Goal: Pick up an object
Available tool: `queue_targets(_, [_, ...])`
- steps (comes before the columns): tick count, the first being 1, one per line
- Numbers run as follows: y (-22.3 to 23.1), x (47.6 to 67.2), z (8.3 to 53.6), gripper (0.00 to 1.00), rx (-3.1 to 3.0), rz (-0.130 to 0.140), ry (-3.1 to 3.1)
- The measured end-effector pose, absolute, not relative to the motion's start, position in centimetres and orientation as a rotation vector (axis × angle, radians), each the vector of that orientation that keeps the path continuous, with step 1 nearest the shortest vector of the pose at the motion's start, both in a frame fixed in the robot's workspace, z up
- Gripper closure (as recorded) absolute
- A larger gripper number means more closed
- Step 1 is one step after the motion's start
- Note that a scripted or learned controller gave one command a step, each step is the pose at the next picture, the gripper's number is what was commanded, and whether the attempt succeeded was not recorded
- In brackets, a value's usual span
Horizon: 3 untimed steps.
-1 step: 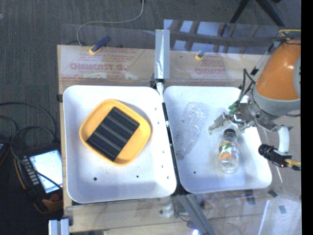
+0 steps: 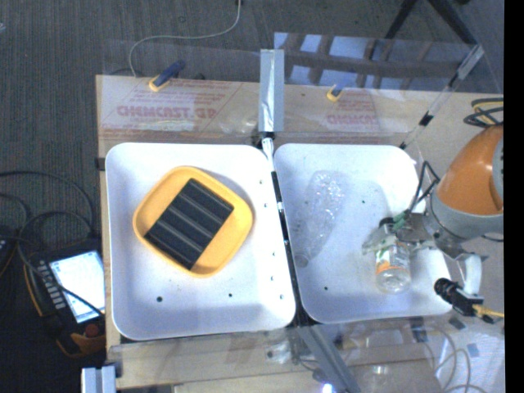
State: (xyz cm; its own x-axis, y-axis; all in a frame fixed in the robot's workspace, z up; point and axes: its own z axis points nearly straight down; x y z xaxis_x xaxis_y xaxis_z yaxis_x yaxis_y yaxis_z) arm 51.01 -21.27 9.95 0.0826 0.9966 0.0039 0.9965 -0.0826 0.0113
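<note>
One clear bottle [image 2: 394, 267] stands directly under the claw [image 2: 399, 234] in the right bin [image 2: 344, 301]; a second clear bottle [image 2: 321, 207] lies further left. Whether the claw is spread, I cannot tell.

I can read faint red lettering, "CHEMCAST", on the clear sheet [image 2: 168, 111] behind the left bin [image 2: 123, 244]. Similar red print on the sheet behind the right bin [image 2: 409, 166] is too blurred to read.
</note>
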Motion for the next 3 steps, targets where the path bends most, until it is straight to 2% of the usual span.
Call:
queue_targets(1, [-21.1, 51.1, 10.8, 1.00, 2.308, 0.018, 2.127])
queue_targets(2, [-15.6, 58.1, 10.1, 1.00, 2.130, 0.006, 2.303])
queue_targets(3, [-14.9, 59.0, 26.8, 1.00, 1.989, -0.002, 2.431])
